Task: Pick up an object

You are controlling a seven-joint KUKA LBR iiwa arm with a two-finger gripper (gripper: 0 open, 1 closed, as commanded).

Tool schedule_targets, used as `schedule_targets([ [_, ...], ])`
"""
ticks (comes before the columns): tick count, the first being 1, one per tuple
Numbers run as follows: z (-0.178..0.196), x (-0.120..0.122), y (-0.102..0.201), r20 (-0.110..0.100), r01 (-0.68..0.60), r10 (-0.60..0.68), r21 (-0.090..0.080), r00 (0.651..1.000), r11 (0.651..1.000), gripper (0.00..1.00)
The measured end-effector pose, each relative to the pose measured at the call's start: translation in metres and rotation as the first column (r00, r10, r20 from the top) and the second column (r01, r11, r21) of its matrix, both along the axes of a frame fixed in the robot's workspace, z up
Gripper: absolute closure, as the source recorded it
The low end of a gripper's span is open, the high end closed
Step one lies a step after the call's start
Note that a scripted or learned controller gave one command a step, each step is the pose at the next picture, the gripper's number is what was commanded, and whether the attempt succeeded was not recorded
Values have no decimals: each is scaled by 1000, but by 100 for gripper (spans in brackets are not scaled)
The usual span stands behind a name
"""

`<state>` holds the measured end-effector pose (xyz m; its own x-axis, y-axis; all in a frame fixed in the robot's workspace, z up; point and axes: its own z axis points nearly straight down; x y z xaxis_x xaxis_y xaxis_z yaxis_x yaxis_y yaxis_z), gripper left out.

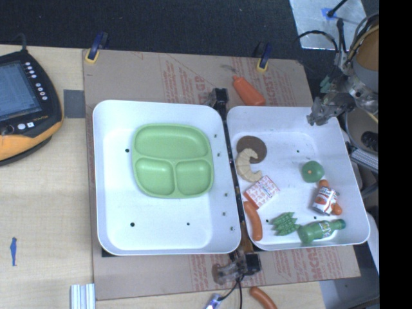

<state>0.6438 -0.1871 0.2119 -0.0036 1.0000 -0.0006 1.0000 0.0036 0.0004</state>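
End effector [320, 114] nr glossy white bin [293, 129] rim

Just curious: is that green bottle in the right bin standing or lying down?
Lying down: the green bottle rests lengthwise on the right bin's floor.

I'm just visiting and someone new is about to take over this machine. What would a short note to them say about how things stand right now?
Gripper: at the far right corner of the right white bin, above its rim, nothing visibly held; whether the fingers are open or shut cannot be told.
Right bin holds: brown-and-tan croissant-like toy, small red-and-white packet, orange sausage, green leafy toy, green bottle, round green ball, small red-and-white can.
Left white bin: green divided plate.
Done: nothing picked up yet.
Left: choose an object, lower, grasp, lift.
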Motion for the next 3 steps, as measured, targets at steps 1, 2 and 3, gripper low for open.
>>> schedule_targets([
  [1, 1, 13, -25, -2, 1, -1, 0, 1000, 1000, 100],
  [2, -44, 12, -24, -5, -1, 1, 0, 1000, 1000, 100],
  [3, -57, 12, -16, -6, -1, 1, 0, 1000, 1000, 100],
])
